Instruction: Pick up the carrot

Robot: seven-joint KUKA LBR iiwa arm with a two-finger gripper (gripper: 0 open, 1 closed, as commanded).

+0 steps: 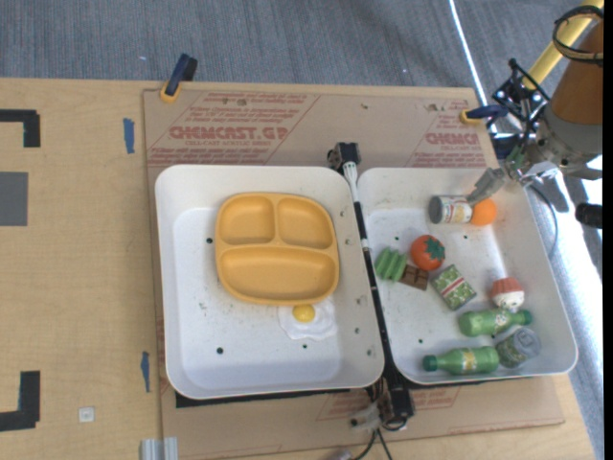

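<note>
Camera view: carrot (485,212) lies just beside the fingers (487,186).

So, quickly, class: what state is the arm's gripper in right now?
Gripper: low at the carrot in the right bin; open, shut or holding cannot be told.

Grey carpeted floor (287,17), tan bench top (67,286), cardboard sheet (287,123) with red lettering
</note>
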